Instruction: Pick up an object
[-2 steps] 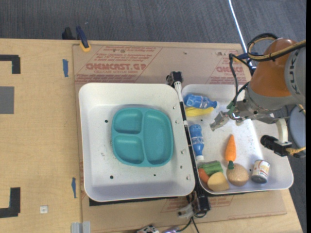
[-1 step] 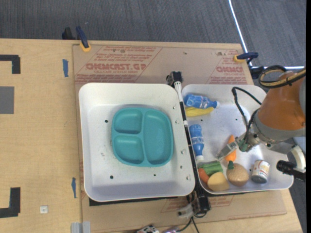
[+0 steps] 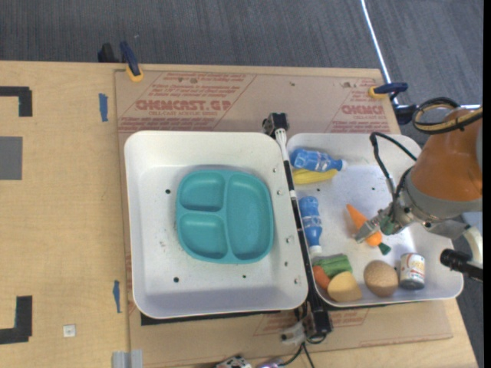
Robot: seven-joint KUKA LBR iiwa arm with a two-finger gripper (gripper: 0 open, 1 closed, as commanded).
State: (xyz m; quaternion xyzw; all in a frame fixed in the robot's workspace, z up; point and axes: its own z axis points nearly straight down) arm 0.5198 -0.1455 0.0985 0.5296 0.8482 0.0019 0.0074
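You have two white bins side by side on the tan surface (image 3: 61, 205). The left bin (image 3: 146, 228) holds a teal plate (image 3: 225, 215) with three sections in it. The plate sits flat in the middle of that bin.

The right bin (image 3: 360, 156) holds the small toys. Near the top there is a blue bottle (image 3: 314, 160) lying on its side, and a yellow banana (image 3: 313, 177) lies just under it, touching it. Lower down, close to the wall between the bins, you can see a second blue and white bottle (image 3: 310, 221). At the bottom of the bin sit a green and red toy (image 3: 330, 267), a yellow fruit (image 3: 344, 285), a brown egg-shaped thing (image 3: 380, 278) and a small can (image 3: 412, 270), all close together in a row.

Your arm (image 3: 449, 167) comes in from the right (the big orange band is easy to spot). The claw (image 3: 376, 229) is low in the right bin, right at the orange carrot (image 3: 360, 222). The carrot lies in the middle of that bin, well apart from the bottles. The claw tips sit on the carrot's lower end, and it looks like they are pinching it, but the spot is small and dark, so you cannot tell for sure.
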